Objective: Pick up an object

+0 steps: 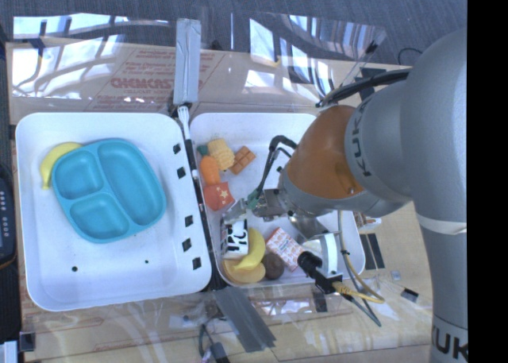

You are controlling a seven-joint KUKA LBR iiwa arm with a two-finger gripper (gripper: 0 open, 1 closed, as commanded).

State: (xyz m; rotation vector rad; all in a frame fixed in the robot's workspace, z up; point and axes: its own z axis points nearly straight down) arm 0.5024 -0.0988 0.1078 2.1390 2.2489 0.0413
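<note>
Arm's down in the right bin, hand low over the toy pile at its 8 o'clock side; can't tell its grip. Banana just below, blue divided tray in left bin.

Toy food crowding right bin's left side; arm overhanging the rest.

Smooth, matt white plastic is seen in both bins. The blue divided plate looks like smooth plastic with a faint sheen. The arm is cased in glossy grey shell.
</note>
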